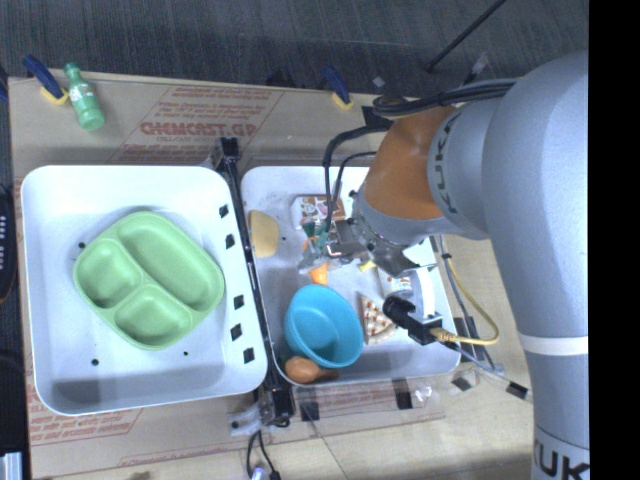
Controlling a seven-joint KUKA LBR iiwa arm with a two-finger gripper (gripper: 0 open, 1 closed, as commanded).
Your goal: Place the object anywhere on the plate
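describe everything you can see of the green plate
The plate is pale green, looks like smooth plastic, and has rounded corners and a raised rim. It is split into three compartments: one large and two smaller. It lies flat, right side up, turned at a diagonal, on the floor of the left bin. Nothing lies in it, and it touches only the bin floor, apart from the walls.

A robotics laboratory, probably. A grey KUKA arm works above two white bins clamped to a cardboard-covered bench.
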